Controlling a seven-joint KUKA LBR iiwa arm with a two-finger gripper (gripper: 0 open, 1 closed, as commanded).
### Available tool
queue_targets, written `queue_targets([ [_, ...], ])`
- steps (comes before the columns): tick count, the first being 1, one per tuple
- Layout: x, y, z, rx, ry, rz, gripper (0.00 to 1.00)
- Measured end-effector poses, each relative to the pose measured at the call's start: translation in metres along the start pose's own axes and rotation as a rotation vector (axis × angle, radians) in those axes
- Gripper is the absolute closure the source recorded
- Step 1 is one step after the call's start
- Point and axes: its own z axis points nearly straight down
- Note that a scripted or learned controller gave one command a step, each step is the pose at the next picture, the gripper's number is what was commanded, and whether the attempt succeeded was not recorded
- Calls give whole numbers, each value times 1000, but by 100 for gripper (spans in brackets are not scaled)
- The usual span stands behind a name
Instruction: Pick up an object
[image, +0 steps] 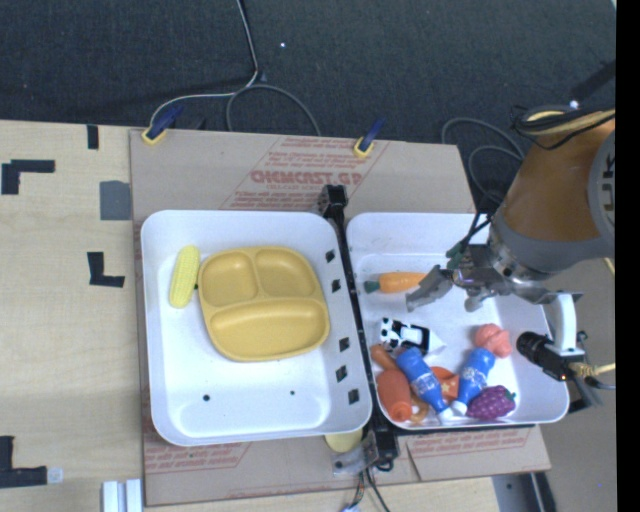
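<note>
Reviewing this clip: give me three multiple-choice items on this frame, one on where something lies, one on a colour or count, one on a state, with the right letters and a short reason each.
1. Where does the corn cob lie?
A. In the left bin, left of the yellow tray
B. In the right bin, among the bottles
C. On the cardboard outside the bins

2. How many compartments does the yellow tray have?
A. One
B. Three
C. Five

3. How is the gripper loaded?
A. Holding the carrot
B. Holding a blue bottle
C. Nothing between its fingers

Answers:
1 A: the corn cob rests beside the yellow tray in the left bin.
2 B: two small above one wide.
3 C: the gripper hangs by the carrot, fingers spread.
</note>
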Motion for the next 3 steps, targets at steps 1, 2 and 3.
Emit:
queue_targets([
  [1,-12,4,119,-13,1,-1,0],
  [2,-8,-1,127,-27,-1,0,0],
  [3,-5,-7,130,-43,-4,2,0],
])
